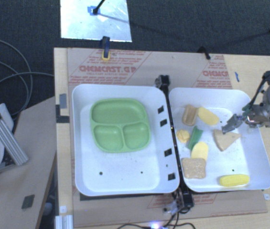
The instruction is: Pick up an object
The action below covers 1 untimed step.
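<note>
Roughly, per item:

target: likely the tan wedge (225,140), lying flat near the right bin's (264,168) right edge, about halfway along it. Nearest piece to the tool, so my guess at the pick.
gripper: gripper (231,124) sits just above the wedge's upper edge, reaching in over the bin's right rim. Finger spread: cannot tell, tips merge into one dark shape at this angle. Nothing visibly between them, so not calling it a grasp.
why there: low slanted approach from the right suits a piece close to that rim; less reach over the clutter.
neighbours: yellow oval (208,116) and tan roll (189,114) near the bin's top edge; green stick (195,136) with a small yellow bit (183,136) by the left wall; yellow block (200,151) and toast slice (194,168) toward the bottom-left corner; corn-like yellow piece (234,180) along the bottom edge.
spacing: wedge stands apart from all of these, so a clean close looks feasible; the flat shape may slip.
left bin: left bin (84,175) carries a green divided tray (120,124), centred toward its top edge. Probably the drop spot.
bench: both bins rest on cardboard (139,68), touching along a clipped centre seam.
</note>
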Each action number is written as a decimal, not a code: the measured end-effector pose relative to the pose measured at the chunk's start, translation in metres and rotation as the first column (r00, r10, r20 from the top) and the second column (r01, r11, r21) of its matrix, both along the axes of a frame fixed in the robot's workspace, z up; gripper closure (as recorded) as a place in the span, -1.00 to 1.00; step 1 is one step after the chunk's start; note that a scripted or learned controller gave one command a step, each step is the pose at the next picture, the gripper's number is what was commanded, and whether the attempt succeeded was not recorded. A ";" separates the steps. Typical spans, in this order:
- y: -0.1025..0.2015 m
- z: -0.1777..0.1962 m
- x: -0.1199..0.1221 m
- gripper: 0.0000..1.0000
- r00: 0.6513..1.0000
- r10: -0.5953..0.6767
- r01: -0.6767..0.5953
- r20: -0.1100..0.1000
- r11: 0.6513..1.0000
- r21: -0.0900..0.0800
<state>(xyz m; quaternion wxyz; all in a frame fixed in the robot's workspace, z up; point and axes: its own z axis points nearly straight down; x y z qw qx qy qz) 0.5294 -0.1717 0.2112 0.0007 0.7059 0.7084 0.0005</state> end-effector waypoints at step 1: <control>0.107 -0.029 -0.044 -1.00 1.000 0.010 -0.010 -0.006 1.000 0.006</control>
